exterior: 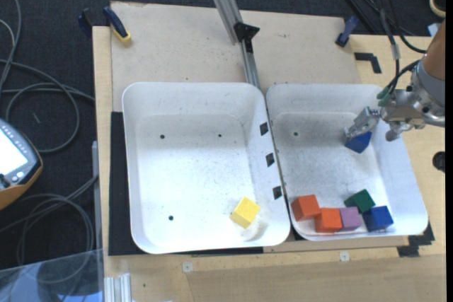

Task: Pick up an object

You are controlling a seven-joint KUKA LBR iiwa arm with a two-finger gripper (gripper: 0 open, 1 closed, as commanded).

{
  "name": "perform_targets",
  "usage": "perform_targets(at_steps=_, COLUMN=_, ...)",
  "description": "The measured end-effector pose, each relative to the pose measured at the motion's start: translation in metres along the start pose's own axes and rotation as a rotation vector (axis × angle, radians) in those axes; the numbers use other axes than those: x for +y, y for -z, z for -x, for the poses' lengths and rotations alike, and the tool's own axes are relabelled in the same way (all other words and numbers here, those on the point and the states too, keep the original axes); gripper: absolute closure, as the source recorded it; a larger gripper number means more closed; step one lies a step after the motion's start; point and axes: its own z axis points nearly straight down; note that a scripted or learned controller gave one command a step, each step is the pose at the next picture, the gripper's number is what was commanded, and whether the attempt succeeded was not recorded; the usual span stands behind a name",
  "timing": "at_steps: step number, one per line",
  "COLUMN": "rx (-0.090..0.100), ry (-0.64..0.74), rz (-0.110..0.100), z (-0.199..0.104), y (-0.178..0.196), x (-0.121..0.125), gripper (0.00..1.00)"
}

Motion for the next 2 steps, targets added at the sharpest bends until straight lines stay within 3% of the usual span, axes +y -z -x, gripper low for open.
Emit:
perform_targets(at_steps=1, rx=0.001, ry=-0.001, rz=-0.008, z=0.033, y=-0.103, x=0.036, gripper=0.0)
perform_targets(at_steps=2, rx=0.003, ry=-0.002, rz=-0.006, z=0.023, y=-0.096, x=-0.035, gripper=0.0)
